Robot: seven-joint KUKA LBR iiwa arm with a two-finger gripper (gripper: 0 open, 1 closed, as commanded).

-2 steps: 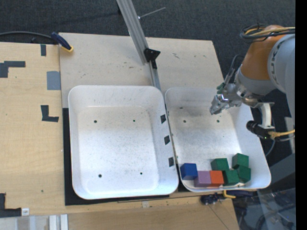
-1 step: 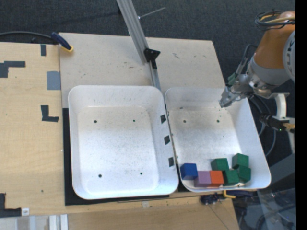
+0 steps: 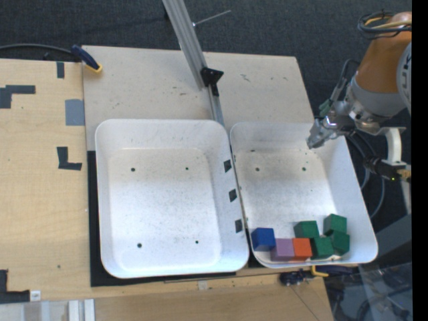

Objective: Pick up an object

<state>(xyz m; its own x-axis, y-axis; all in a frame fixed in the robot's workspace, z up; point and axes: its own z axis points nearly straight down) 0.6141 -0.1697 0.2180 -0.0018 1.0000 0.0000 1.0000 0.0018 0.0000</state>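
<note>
Blocks: a blue block (image 3: 263,238), purple block (image 3: 285,248), orange block (image 3: 302,247) and several green blocks (image 3: 326,235) are crowding together along the near edge of the right bin (image 3: 348,179); the green ones are overlapping, so I am not counting them.
Left bin (image 3: 110,179): sitting beside it.
My gripper (image 3: 316,139): hanging at the right bin's far right corner, well apart from the blocks; its opening is too small to read.

Even, bright overhead light, soft faint shadows, slight blur, no strong glare on bins (image 3: 107,146)
</note>
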